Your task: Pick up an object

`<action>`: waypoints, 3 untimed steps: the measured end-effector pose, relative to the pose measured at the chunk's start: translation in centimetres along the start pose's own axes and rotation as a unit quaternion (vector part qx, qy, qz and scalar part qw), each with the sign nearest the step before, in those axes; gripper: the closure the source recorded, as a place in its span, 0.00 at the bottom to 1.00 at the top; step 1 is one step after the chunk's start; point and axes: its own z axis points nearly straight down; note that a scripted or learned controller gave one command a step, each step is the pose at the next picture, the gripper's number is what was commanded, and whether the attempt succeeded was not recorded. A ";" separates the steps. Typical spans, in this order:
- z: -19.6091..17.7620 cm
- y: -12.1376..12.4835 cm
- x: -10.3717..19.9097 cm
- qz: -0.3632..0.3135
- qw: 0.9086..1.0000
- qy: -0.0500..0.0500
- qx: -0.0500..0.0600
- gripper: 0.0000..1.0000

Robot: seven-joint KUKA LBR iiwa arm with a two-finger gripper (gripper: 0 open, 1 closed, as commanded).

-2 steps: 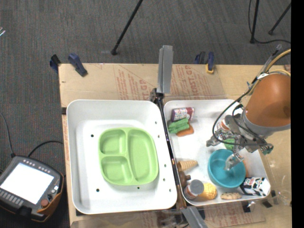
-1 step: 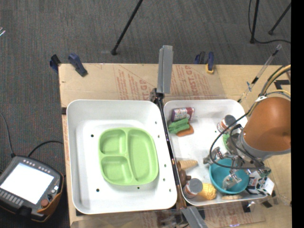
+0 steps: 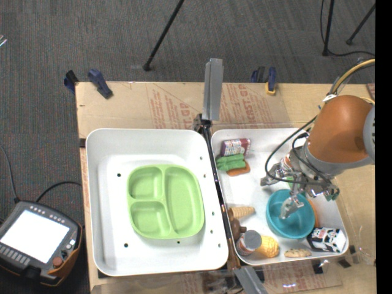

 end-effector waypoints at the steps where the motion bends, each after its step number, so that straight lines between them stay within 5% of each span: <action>1: -0.1 -2.2 -7.3 -0.005 1.000 -0.001 0.001 0.00; 2: 0.0 6.0 -9.4 0.023 1.000 0.001 -0.001 0.00; 3: -0.1 7.0 5.3 0.016 1.000 -0.001 0.001 0.00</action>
